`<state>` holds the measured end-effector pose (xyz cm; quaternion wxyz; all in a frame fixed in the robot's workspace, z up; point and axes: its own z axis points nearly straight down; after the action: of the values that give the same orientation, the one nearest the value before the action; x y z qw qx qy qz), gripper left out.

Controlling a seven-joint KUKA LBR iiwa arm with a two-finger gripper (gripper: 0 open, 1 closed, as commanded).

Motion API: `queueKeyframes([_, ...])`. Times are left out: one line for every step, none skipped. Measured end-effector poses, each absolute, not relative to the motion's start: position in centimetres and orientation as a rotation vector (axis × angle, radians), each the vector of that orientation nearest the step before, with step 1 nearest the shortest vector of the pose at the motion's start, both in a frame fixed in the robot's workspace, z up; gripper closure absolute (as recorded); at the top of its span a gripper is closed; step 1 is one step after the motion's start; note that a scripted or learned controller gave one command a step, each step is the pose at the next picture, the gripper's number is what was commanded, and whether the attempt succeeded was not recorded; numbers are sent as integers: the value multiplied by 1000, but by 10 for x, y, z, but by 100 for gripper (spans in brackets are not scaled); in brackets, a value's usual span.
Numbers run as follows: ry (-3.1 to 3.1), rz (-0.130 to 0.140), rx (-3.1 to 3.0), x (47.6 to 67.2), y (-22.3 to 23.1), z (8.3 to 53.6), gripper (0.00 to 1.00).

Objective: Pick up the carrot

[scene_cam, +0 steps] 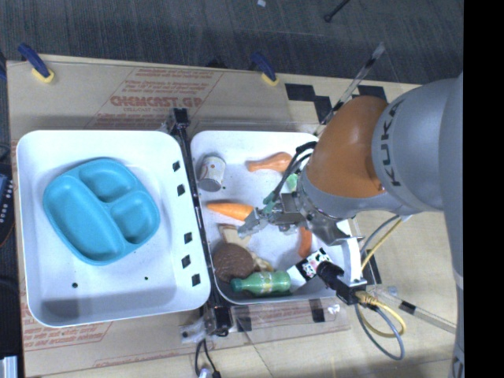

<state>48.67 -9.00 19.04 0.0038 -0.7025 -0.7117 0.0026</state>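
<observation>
The left bin (31,211) held a blue divided plate (101,209). The right bin (236,144) held a grey cup (210,171), the carrot (229,209) near its middle, a brown lump (231,260) and a green bottle (264,283). The pincer (256,223) hovered just right of the carrot; how far open, I cannot tell.

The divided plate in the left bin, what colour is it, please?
Light blue; the plate shows plainly in the camera view, lying in the white left bin.

"CHEMCAST GP" on cardboard sheet (142,93); "KU" on arm (409,152).
</observation>
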Motion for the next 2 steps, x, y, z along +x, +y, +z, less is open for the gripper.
queueKeyframes([-2145,12,-2286,548,-97,150,0])
queueKeyframes([-2209,-11,-2255,556,-99,99,0])
